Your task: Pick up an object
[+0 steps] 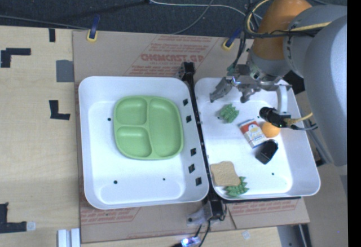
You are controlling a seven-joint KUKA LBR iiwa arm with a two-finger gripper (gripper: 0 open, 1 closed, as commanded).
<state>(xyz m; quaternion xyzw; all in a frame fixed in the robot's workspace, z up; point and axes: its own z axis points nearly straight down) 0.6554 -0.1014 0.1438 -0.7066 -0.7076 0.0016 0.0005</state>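
Camera view: the gripper hangs with jaws spread and empty just above the green leafy piece in the right bin, seemingly lined up for grasping.

2 bins sit side by side on the bench. The left bin holds a divided plate near its middle. In the right bin, a leafy toy lies toward the back, a small carton to its right, a dark block nearer the front, and a bread slice at the front-left corner.
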